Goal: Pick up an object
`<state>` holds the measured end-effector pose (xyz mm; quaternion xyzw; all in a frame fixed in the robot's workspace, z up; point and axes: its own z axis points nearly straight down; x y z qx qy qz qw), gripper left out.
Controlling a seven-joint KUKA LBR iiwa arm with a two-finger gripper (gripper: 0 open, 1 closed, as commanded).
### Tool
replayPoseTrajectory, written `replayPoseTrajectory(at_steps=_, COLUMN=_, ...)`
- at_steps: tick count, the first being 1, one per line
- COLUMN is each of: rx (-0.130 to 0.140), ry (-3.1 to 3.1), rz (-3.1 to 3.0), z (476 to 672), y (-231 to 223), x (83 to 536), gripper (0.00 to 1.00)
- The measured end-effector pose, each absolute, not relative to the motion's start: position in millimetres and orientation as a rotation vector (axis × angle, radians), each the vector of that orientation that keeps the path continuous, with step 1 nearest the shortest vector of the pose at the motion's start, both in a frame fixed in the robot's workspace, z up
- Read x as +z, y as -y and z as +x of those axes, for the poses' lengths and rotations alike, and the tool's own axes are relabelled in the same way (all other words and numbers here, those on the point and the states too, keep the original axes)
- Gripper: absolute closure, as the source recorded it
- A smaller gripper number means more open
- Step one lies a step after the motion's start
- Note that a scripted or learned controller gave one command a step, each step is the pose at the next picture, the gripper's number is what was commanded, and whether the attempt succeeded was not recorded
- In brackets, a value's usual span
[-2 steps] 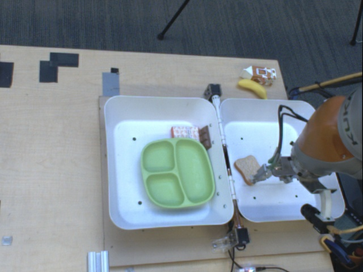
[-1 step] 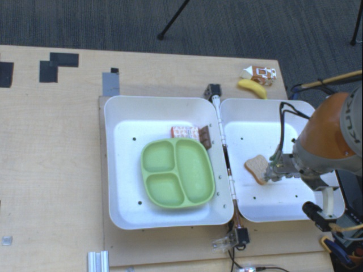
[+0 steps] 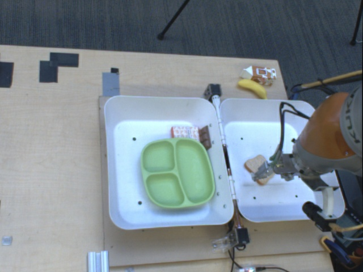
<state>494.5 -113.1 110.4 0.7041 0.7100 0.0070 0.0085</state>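
Tan bread slice [image 3: 254,164] in right bin [image 3: 249,203] — gripper [image 3: 265,174] over it, grip unclear; green plate [image 3: 177,173] in the bin to its left.

No lettering can be read: the small red-and-white patterned box [image 3: 185,132] and the white-and-orange carton [image 3: 261,72] (both printed) are too blurred to make out.

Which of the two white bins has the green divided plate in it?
The left bin holds the green divided plate; the right bin holds a piece of bread beside the claw.
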Motion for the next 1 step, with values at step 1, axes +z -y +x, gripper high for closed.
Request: replayPoseTrajectory(at_steps=1, rx=0.026, ry=-2.222, rz=2.193, z=496.2, y=112.6, x=121.0, gripper=1.0)
